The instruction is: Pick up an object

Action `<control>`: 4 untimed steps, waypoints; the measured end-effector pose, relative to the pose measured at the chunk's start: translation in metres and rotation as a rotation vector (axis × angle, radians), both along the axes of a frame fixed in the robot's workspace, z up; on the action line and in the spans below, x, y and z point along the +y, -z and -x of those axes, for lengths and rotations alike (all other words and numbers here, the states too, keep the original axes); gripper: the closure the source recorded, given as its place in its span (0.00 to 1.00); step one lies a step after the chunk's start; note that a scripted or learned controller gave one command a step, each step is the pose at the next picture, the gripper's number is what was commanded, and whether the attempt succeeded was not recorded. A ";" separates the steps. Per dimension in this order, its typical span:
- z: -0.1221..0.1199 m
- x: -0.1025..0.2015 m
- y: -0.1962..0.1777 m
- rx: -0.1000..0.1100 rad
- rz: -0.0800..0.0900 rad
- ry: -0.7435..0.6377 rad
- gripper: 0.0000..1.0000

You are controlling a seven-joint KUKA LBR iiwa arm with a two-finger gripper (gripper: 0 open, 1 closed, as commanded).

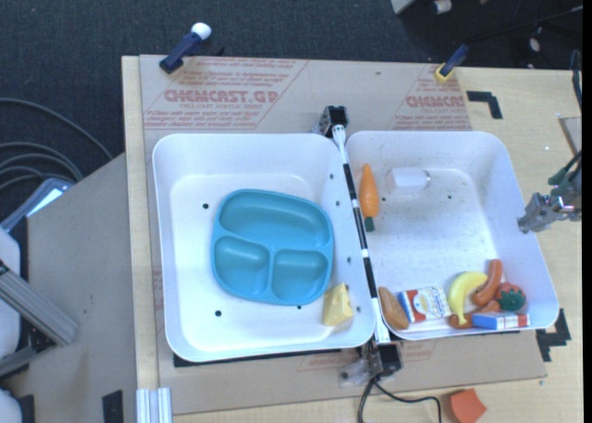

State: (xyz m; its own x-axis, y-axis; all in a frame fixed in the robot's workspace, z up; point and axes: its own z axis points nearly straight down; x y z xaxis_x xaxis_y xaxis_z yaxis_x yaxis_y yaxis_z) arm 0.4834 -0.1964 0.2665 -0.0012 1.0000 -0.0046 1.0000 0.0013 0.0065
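- Gripper (539, 211) is hovering at the right bin's (490, 155) right rim; whether it is open cannot be told, and nothing is showing in it.
- Left bin (176, 190) is holding a blue tray (272, 246) and a yellow wedge (338, 304).
- Carrot (369, 192) is lying by the divider.
- White block (410, 179) is sitting near it.
- Banana (467, 291), sausage (489, 284) and carton (427, 303) are crowding the near right corner.

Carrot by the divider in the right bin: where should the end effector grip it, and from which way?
Grip the carrot across its orange middle, coming straight down. It lies flat and lengthwise along the divider wall, green tip toward the camera. The finger on the divider side has little room; the other side faces bare floor of the right bin.
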 end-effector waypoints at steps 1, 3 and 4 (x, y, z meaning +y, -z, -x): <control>-0.001 0.000 -0.010 -0.002 0.001 -0.001 1.00; -0.002 0.000 -0.030 -0.006 0.004 -0.002 1.00; -0.002 0.000 -0.040 -0.008 0.005 -0.003 1.00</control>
